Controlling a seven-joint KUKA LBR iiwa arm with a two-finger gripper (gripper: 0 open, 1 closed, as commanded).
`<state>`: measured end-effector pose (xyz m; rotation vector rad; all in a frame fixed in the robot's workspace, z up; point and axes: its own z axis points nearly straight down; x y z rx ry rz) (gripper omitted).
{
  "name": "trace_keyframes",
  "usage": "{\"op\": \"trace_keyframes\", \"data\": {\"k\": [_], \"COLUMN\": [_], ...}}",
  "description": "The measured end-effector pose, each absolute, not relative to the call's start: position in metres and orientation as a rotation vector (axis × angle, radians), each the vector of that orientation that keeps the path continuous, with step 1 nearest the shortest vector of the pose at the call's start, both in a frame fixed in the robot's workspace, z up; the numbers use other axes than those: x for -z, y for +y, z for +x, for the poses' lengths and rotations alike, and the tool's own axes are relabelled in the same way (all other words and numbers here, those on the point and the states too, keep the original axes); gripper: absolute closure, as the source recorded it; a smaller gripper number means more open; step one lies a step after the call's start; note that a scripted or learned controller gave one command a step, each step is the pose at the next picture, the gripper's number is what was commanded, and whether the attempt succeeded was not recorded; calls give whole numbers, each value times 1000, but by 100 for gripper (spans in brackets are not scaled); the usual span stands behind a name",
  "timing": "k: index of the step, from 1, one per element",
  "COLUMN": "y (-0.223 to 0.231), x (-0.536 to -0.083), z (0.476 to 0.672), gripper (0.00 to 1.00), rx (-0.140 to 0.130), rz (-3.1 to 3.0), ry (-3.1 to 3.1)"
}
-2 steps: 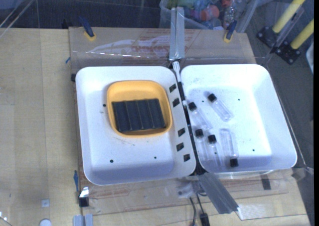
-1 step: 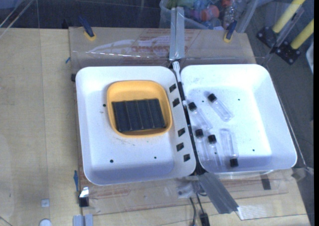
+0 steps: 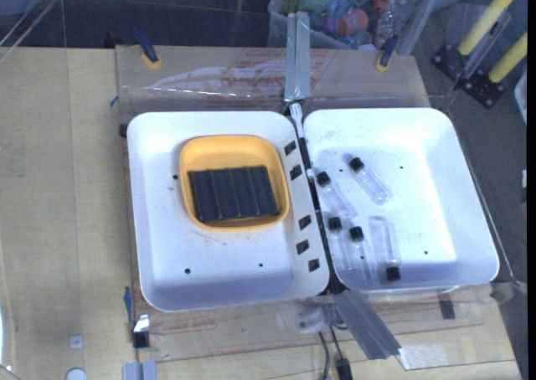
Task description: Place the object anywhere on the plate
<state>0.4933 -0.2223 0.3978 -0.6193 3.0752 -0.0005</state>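
Bottles (image 3: 368,179) are scattered right of the yellow plate (image 3: 231,149), none picked yet; one needs grabbing first. Gripper state can't be told.

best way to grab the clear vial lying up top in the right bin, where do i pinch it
Pinch the clear vial across its barrel midway along, coming straight down from above. It lies flat and slanted, black cap toward the upper left, apart from the other vials, so set the fingers across its long axis, with bare bin floor either side.

Lab bench (image 3: 59,202), 2 white bins (image 3: 151,278)
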Motion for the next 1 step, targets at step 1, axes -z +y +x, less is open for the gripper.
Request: {"op": "trace_keyframes", "data": {"k": [1], "y": [-222], "x": [-401], "z": [499], "gripper": [100], "rx": [5], "rz": [-1005], "ry": [2968]}}
